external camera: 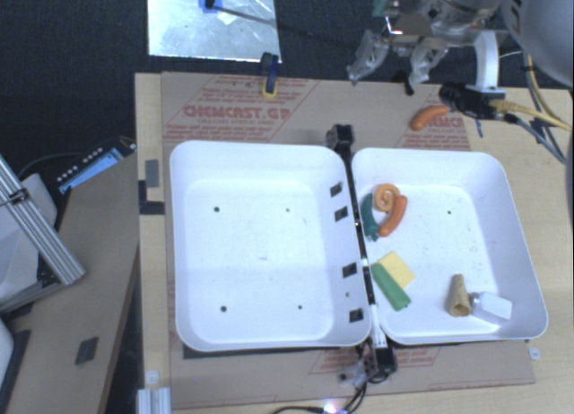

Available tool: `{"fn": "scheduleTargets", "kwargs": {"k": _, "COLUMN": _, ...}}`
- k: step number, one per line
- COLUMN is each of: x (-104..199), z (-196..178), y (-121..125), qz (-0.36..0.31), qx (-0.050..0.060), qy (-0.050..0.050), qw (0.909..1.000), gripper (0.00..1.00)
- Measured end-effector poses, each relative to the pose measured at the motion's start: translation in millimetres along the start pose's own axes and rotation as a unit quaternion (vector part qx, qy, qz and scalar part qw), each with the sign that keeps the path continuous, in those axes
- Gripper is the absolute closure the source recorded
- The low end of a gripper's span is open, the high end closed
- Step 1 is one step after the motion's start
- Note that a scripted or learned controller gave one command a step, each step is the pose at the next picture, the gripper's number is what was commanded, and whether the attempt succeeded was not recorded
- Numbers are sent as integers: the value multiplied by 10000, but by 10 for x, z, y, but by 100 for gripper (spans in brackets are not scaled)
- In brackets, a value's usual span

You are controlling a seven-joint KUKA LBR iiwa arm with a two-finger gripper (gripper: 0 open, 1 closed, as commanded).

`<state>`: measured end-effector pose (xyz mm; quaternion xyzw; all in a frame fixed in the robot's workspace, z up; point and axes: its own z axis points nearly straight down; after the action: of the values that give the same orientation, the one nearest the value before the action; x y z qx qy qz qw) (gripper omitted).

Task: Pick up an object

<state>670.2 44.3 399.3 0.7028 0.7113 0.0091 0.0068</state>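
Note:
My gripper [393,60] hangs high above the back edge of the right bin [502,190], its two fingers spread apart with nothing between them. In the right bin an orange curled piece [390,203] lies against a dark green strip [369,218] near the left wall. A yellow and green sponge-like block [392,279] sits lower down. A tan cork-like object [459,296] and a small white piece [491,306] lie at the front right. An orange sausage-shaped object [429,117] rests on the cardboard behind the right bin.
The left bin [193,170] stands beside the right one, joined by a black clip strip [352,228]. A yellow and blue clamp [269,76] sits at the cardboard's back edge. A shiny metal sheet [213,9] lies at the back left. Cables [529,116] trail at the right.

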Motion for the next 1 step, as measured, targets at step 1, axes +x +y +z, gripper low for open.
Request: {"fn": "scheduleTargets", "kwargs": {"k": 1, "x": -45, "z": -1, "y": -9, "qz": 6, "qx": 77, "qy": -20, "qw": 10000, "gripper": 100}}
